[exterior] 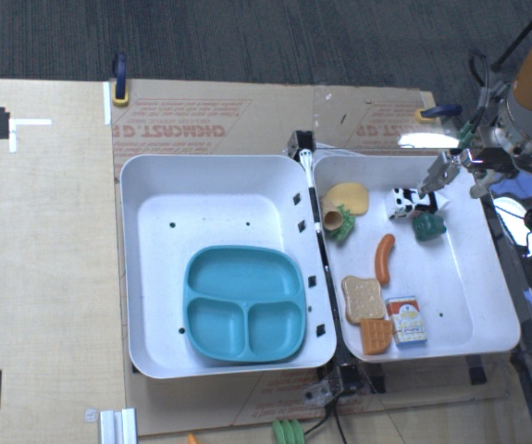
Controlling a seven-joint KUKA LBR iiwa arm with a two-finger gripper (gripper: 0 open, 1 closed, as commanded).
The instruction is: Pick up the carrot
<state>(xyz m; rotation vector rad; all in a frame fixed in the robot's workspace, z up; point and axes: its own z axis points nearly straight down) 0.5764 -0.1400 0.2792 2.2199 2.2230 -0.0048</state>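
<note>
Juice carton (407,321) lies lower right. Carrot (337,221) rests unheld; gripper (458,178) hovers upper right, fingers apart, apparently ready to approach.

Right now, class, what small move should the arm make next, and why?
Probably shift the pincer toward the view's left across the right white bin: it hovers by the black-and-white toy cow, while the short orange carrot with green leaves lies near the bin's left wall.
</note>
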